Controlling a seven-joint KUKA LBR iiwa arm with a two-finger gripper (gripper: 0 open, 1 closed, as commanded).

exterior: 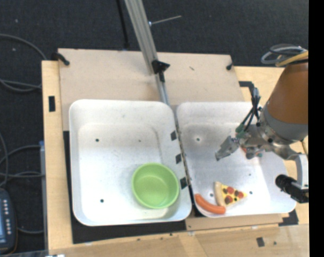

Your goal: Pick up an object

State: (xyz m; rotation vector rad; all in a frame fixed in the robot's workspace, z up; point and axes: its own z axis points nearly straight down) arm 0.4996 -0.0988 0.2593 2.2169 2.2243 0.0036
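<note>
At the far left edge, low down and well left of the left bin (87,143), sits a small dark handheld device with a screen (1,221), with black cables (6,90) looping over the dark floor above it. The left bin itself lies on a tan bench (113,68), its floor mostly bare and speckled. In its lower right quarter, close to the wall it shares with the neighbouring bin, rests a green bowl (155,185), upright with its mouth facing up.

Rising from just behind the bins' shared wall, a silver aluminium rail (143,31) slants up and to the left, out of the top of the view.

Right of the green bowl, across the dividing wall, lies the right bin (204,122). Along its near edge, an orange carrot-like piece (209,204) lies flat, just beyond the bowl. Touching or nearly touching it on the right is a pizza slice toy (228,194), pale with red spots, pointing up into the bin.

Above and right of the pizza slice, the gripper (226,150) hangs over the middle of the right bin, apart from both toys. Nothing sits between its fingers; whether they are spread or closed I cannot tell. Behind it the arm's orange band (290,92) and grey wrist fill the right side.
</note>
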